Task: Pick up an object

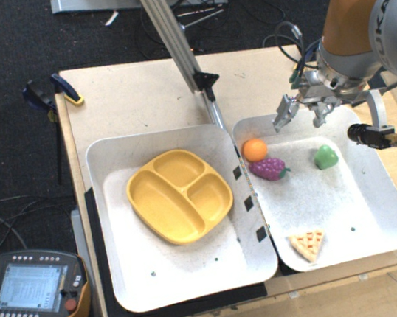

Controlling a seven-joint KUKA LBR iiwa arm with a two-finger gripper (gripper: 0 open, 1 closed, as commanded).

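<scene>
Pizza slice (308, 245) near front rim, pincer (301, 115) spread above back rim.

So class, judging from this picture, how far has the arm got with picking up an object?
Nothing is picked yet. The orange, grapes, green piece and waffle wedge all lie in the right bin. The end effector hangs open above its far edge, holding nothing. Descent, grasp and lift remain.
</scene>
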